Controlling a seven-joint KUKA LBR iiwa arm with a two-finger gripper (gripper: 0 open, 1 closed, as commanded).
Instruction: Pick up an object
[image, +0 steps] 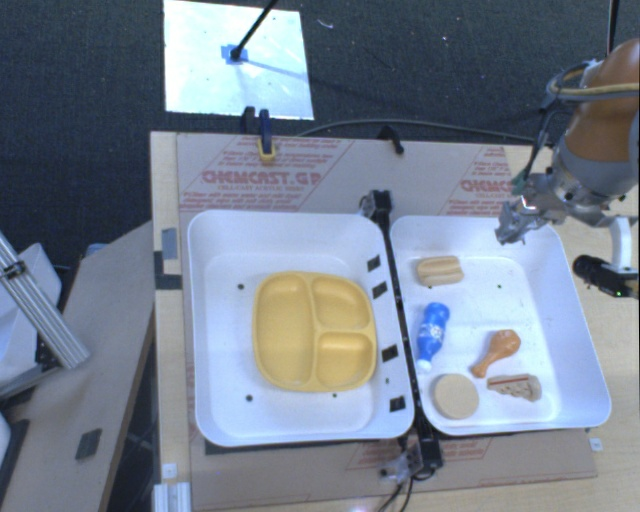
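The right bin (570, 300) holds a bread roll (439, 270), a blue bottle (432, 334), a chicken drumstick (497, 351), a round cookie (456, 396) and a slice of toast (516, 387). My gripper (511, 227) hangs over the far edge of this bin, above and to the right of the bread roll. Nothing is between its fingers that I can see. The grey arm with its orange band (605, 120) comes in from the upper right.
The left bin (215, 300) holds a yellow divided plate (314, 331). A black clip strip (390, 300) runs between the two bins. A blue and yellow clamp (264, 135) sits on the board's far edge. An aluminium rail (35, 300) lies at the left.
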